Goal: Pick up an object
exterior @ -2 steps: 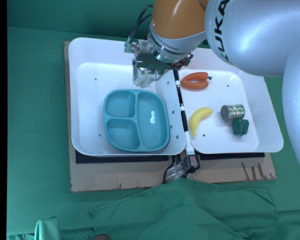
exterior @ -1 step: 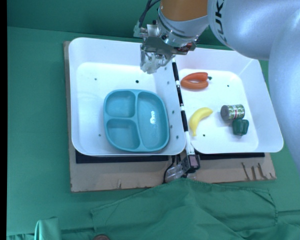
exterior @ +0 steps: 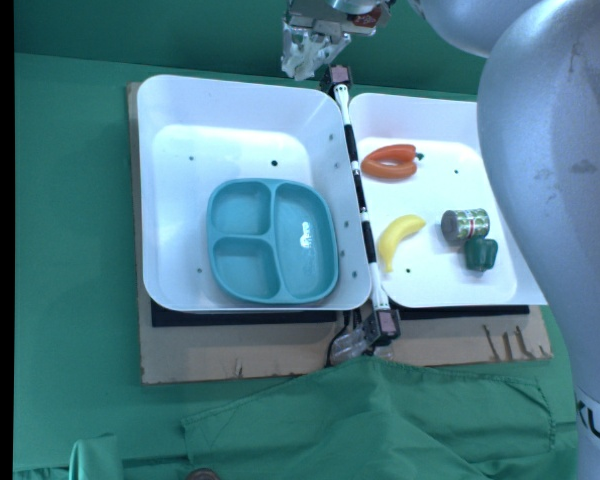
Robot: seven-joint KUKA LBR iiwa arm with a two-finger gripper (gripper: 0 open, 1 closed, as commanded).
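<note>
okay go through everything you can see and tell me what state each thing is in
Gripper: raised above the left bin's far edge.
Plate: flat in the left bin.
Orange pepper: lying in the right bin.
Banana: lying flat.
Can: on its side.
Green pepper: beside the can.

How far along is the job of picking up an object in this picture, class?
Done: nothing looks picked yet. The pepper, banana, can and green toy all lie in the right bin, and the plate lies in the left bin. In hand: the gripper hangs above the left bin's far rim, with no object seen in it. Left: descend, grasp and lift an object.
</note>
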